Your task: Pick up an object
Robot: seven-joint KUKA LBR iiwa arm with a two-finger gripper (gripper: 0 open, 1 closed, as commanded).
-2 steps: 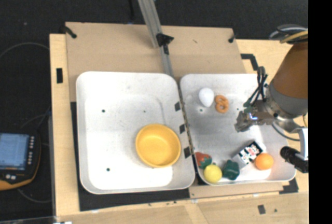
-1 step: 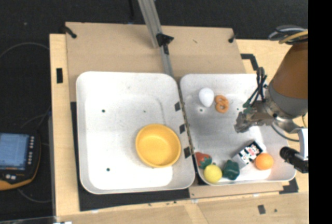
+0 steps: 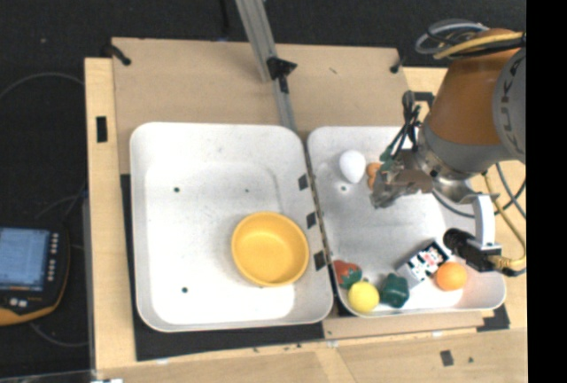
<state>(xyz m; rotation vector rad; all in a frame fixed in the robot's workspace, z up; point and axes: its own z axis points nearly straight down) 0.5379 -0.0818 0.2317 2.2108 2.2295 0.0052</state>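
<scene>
Tool (image 3: 383, 189): over right bin (image 3: 354, 235); grip state cannot be told. Nearest candidate: white egg-shaped object (image 3: 352, 165), just beside tool, up-left. Other items clustered well below the egg.

Lying open across most of the left bin (image 3: 159, 195): only a yellow bowl (image 3: 270, 248) sitting near its front right corner, close to the divider. Crowding the front edge of the right bin (image 3: 354, 142): a yellow ball (image 3: 363, 296), a green block (image 3: 394, 291), a red-and-green piece (image 3: 345, 270), a black-and-white box (image 3: 423, 261) and an orange ball (image 3: 451, 276). Resting near the back left corner, a white egg (image 3: 353, 165), with the gripper (image 3: 386, 189) hanging just beside it. Staying bare between egg and front cluster: the bin's middle floor.
</scene>
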